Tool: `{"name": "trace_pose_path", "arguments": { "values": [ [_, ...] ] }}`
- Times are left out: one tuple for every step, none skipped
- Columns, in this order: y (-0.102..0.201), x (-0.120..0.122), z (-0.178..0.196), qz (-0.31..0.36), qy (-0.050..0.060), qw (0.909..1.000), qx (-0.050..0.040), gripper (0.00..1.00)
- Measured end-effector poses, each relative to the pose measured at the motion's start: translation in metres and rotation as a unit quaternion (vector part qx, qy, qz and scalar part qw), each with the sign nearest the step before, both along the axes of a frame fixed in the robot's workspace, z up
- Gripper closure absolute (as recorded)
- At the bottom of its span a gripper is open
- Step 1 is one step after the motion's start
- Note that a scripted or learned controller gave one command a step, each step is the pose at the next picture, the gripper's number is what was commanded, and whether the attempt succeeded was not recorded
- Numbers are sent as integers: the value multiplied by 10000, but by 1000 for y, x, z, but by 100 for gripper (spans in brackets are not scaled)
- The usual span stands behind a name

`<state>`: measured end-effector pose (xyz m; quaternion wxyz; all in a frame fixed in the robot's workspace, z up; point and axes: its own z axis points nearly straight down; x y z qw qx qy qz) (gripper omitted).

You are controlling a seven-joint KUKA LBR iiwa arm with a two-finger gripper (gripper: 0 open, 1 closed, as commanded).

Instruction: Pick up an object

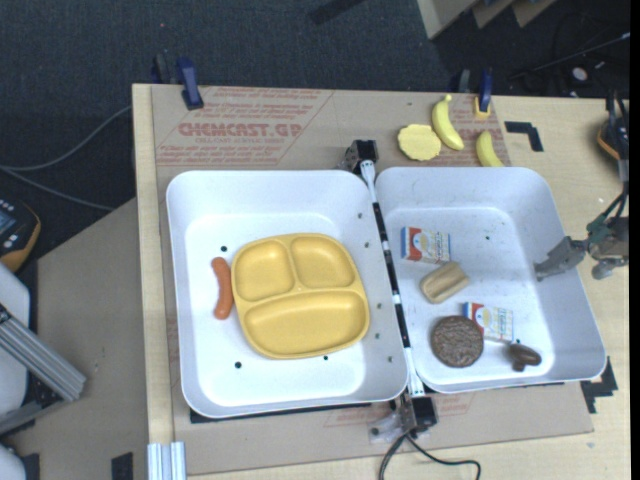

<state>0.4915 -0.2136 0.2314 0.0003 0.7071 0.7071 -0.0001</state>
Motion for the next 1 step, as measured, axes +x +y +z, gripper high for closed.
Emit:
{"name": "trace_pose_path", "arguments": {
  "values": [
    [60,12,-153,27,40,10000,28,0]
  ]
}}
